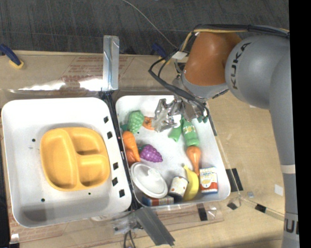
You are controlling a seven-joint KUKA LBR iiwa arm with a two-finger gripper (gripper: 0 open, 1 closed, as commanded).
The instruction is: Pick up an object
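Camera view: two shallow white bins are seen side by side on the worktop [55,68], and the grey arm [261,70] with its orange band is reached in from the right over the right bin [219,159]. The pincer [168,115] is lowered into the upper part of that bin; its metal fingers are seen from above, but whether they are spread or closed cannot be told, and nothing is plainly seen between them.

Just left of the pincer a green toy vegetable [135,119] is found, with a small orange piece [148,125] between the two. Just right of it a green bottle [190,133] is laid, and beyond that a carrot [194,156]. Below and left of the pincer lie purple grapes [151,154] and an orange carrot-like toy [130,146] — the latter against the bin's left wall. Farther below are set a white bowl [149,181], a banana [191,182] and a small carton [208,179]. Well to the left, a yellow divided tray [74,157] is held in the left bin [21,116].
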